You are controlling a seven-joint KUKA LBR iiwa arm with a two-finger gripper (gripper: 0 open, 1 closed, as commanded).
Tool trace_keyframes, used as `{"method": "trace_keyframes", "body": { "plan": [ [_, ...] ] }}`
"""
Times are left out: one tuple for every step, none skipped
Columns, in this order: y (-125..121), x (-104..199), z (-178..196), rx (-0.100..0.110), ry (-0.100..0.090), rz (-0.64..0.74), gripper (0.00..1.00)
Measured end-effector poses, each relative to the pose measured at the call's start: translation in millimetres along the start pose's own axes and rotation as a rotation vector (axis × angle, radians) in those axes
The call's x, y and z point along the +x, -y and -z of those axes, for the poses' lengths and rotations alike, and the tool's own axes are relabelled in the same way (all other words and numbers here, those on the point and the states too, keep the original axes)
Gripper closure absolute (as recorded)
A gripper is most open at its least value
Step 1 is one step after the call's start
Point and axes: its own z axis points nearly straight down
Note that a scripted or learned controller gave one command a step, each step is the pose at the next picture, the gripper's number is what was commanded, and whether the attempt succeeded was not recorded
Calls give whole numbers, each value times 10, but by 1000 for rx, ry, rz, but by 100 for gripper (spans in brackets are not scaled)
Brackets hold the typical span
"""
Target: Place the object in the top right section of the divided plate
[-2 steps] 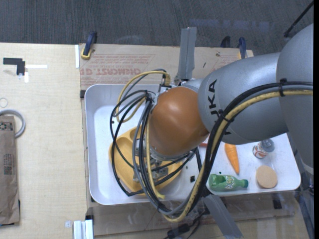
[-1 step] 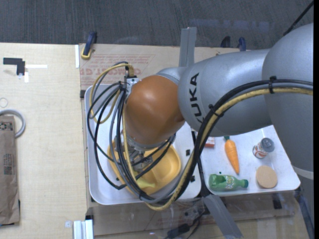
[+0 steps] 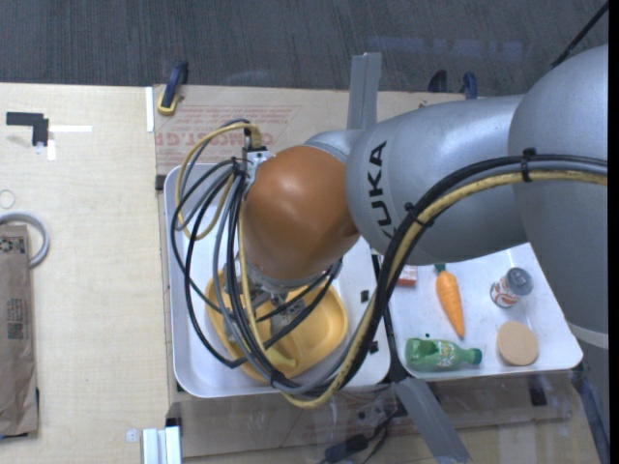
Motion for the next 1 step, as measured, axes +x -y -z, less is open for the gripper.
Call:
{"method": "trace_keyframes", "body": {
  "plan": [
    [368, 723, 128, 3, 16, 181, 0]
  ]
}}
